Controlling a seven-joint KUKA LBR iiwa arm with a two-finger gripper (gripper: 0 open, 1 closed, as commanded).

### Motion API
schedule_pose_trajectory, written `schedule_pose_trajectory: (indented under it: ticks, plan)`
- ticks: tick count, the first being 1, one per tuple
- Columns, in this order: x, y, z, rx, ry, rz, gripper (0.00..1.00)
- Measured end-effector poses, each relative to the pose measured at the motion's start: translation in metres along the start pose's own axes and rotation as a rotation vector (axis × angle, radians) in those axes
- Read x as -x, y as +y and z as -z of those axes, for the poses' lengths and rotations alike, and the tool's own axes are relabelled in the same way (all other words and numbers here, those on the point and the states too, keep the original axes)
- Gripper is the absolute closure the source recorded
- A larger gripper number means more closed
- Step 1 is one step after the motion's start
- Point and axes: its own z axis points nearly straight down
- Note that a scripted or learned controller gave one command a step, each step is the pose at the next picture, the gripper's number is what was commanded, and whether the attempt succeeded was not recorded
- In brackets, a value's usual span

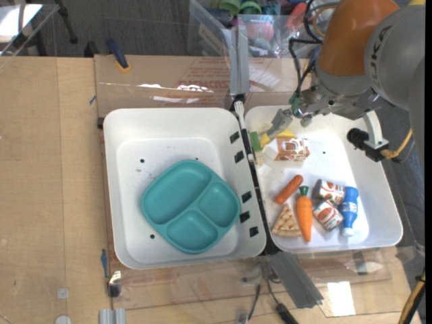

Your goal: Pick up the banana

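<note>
The banana (260, 140) is a small yellow piece with a green end. It lies at the far left edge of the right bin (385, 201), against the divider between the bins. My gripper (275, 125) reaches down at a slant from the right, and its tip sits just above and to the right of the banana, at or very close to it. The gripper's body partly hides the banana. I see nothing lifted off the bin floor.
The right bin also holds a small carton (291, 149), two carrots (289, 188) (304, 214), a pizza slice (287, 223), two cans (329, 192) (327, 216) and a blue bottle (349, 210). A teal divided plate (191, 205) lies in the left bin (121, 181). A clear box of toys (263, 12) stands behind.
</note>
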Motion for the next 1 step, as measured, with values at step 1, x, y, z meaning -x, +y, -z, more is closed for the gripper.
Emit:
schedule_pose_trajectory:
  ticks: [1]
  plan:
    - [0.0443,-0.0071,-0.0701,0.028,-0.008,-0.080,0.00]
